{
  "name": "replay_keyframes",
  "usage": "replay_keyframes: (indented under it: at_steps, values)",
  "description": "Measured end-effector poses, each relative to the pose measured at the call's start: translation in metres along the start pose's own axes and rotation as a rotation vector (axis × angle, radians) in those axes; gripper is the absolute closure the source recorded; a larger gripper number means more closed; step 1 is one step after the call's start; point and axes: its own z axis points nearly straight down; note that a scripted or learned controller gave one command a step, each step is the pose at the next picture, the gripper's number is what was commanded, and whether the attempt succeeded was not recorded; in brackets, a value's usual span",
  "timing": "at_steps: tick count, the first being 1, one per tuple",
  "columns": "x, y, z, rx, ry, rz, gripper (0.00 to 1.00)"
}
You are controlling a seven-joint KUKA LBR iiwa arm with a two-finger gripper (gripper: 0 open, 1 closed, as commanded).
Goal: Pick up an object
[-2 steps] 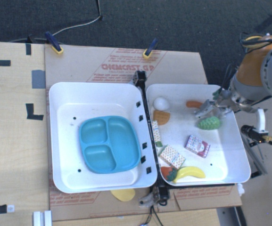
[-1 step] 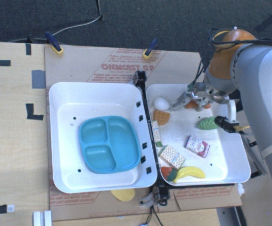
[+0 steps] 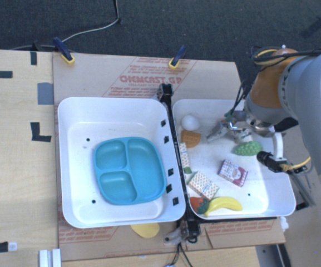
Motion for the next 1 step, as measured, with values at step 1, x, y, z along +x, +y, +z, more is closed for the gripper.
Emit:
replay_keyframes:
  at_steps: [1]
  values:
    - [-0.0554, 0.0407, -0.1267, 0.002, 0.000, 0.001, 0.00]
